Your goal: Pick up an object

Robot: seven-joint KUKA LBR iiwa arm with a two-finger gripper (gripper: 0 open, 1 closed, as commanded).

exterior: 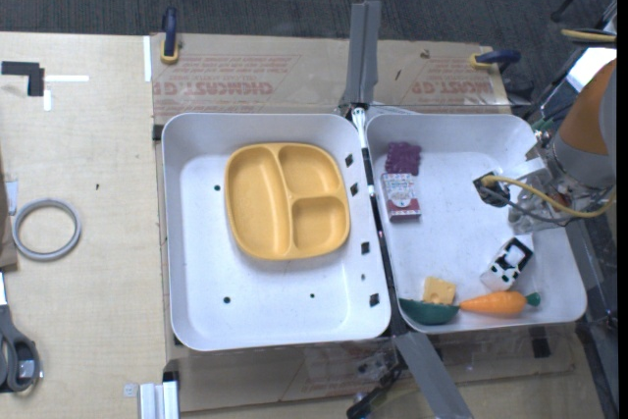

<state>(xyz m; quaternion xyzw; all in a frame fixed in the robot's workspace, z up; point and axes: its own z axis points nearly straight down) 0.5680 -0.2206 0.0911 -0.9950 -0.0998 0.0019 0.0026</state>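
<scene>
The gripper point(522, 203) hangs over the right side of the right bin point(451, 119); I cannot tell whether it is open or closed, and I see nothing held in it. Nearest to it lies the black-and-white toy point(508, 262), close to the bin's right wall and just beside the carrot point(496, 303); I judge it small, light, rigid and probably smooth, so I would take it across its narrow sides. The wall crowds that side; the bin's middle is open floor; the grapes point(402, 157) and small box point(400, 194) sit well apart, by the left wall.
</scene>
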